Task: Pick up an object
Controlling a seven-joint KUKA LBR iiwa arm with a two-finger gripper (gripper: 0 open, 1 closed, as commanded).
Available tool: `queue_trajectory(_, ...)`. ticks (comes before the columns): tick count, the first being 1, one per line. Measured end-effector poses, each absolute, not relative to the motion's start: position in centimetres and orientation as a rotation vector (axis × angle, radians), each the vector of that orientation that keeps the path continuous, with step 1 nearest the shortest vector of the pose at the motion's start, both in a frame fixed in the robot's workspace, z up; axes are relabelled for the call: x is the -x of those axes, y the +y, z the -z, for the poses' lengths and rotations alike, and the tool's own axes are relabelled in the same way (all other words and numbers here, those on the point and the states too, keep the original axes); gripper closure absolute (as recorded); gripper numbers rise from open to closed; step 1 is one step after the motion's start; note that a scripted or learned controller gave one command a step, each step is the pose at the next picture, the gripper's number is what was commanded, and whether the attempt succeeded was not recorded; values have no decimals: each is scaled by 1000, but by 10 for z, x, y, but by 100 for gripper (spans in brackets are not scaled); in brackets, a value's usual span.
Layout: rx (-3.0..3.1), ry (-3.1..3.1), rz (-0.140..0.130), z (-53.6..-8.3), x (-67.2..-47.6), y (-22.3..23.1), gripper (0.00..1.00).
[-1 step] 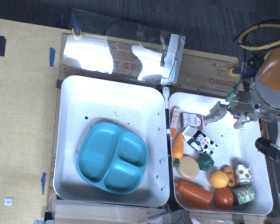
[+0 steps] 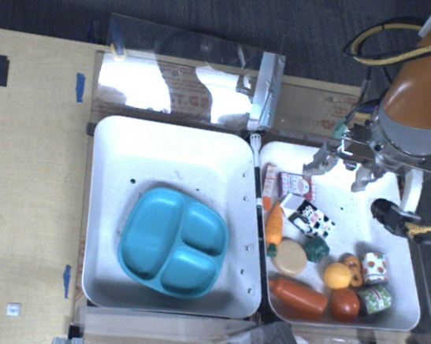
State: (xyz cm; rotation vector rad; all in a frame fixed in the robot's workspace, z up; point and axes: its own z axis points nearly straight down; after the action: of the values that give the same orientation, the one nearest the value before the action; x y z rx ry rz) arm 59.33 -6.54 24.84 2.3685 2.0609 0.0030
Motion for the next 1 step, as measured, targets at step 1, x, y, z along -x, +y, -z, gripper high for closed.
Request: queue_trajectory(1,-1983,2443,5,-148,-560,-117,0)
